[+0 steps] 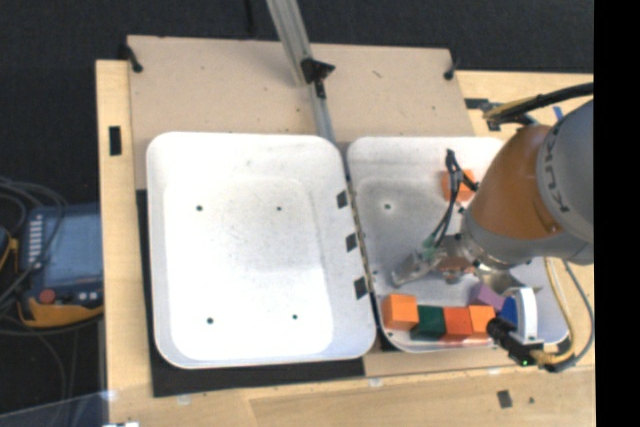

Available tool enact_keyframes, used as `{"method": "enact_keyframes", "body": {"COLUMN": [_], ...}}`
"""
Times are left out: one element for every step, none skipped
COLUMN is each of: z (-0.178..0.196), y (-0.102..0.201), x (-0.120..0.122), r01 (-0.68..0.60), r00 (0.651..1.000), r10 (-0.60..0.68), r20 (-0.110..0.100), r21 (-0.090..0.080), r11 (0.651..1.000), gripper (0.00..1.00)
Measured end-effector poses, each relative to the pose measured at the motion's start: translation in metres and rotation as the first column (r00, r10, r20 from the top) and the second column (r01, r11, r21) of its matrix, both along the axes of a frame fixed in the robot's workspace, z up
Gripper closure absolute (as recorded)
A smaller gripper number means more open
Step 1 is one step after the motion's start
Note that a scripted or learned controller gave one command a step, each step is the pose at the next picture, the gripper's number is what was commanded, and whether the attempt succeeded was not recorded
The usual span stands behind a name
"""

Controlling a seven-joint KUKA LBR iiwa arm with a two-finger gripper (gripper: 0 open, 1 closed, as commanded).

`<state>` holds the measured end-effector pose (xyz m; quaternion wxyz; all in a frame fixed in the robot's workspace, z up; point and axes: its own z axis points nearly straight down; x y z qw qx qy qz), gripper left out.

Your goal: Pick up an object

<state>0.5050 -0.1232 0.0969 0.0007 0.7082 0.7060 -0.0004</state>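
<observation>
Two shallow white bins sit side by side on the surface (270, 95), a tan board over a black floor. Left bin (250, 245): bare white bottom with a few dark dots and faint scuffing. Right bin (385, 185): holds the blocks, and the arm (530, 195) reaches over it from the right edge, orange band above grey wrist.

Blocks cluster along the near edge of the right bin. Orange block (402, 311) sits at the near left of that row, just beside a dark green block (431, 321). Next along, a second orange block (468, 320), touching or nearly touching the green one. Purple block (489, 295) lies just behind the row, partly under the wrist. Blue block (508, 310) shows near the bin's near right corner, beside a white piece. One more small orange piece (456, 183) lies toward the far right of the bin, close against the arm's orange band.

Tool (425, 262) hangs low over the middle of the right bin, pointing toward the left wall, just behind the orange and green blocks. Metal parts and thin cables crowd it; whether it is released or clenched I cannot tell, and no block is seen in it.

Slanted grey metal rail (285, 5) runs from the far edge down to the gap between the bins. Handheld pendant with screen (65, 255) lies off the surface at left, cables around it
</observation>
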Motion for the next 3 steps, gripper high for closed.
{"method": "enact_keyframes", "body": {"z": [0.012, 0.059, 0.111], "y": [-0.001, 0.003, 0.002], "x": [0.001, 0.010, 0.012], "r01": [0.008, -0.007, -0.007], "r00": [1.000, 1.000, 1.000], "r10": [-0.008, 0.007, 0.007], "r20": [0.005, 0.006, 0.007], "r21": [0.001, 0.000, 0.000], "r11": [1.000, 1.000, 1.000], "gripper": [1.00, 1.00, 1.00]}}
